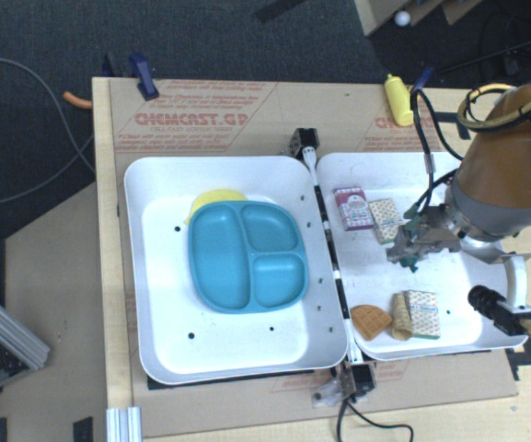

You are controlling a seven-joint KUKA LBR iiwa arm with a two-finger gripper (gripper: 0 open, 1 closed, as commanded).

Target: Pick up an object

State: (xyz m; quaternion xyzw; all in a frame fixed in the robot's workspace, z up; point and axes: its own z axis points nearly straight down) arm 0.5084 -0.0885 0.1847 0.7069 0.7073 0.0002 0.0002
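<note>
A: Where is the claw (409, 250) right now?

B: Low over the right bin (449, 168), about the middle of it, with the arm (504, 168) reaching in from three o'clock. I cannot tell whether it is released or clenched; the tips are too dark and small to read, and nothing visible sits between them.

A: And the things to pick?

B: All in the right bin. A small red-and-white box (352, 207) lies at ten o'clock from the claw, with a pale packet (385, 218) touching its right side, just beside the claw. At six o'clock from the claw lies a patterned packet (416, 315), and a tan cookie (371, 320) is at its left, against the bin's near edge.

A: The left bin (155, 247)?

B: It holds a blue divided tray (247, 254), with a yellow thing (216, 196) peeking out at the tray's eleven o'clock. A yellow clamp (398, 100) and a blue clamp (142, 76) sit on the worktop (237, 118) at twelve o'clock from the bins
</note>
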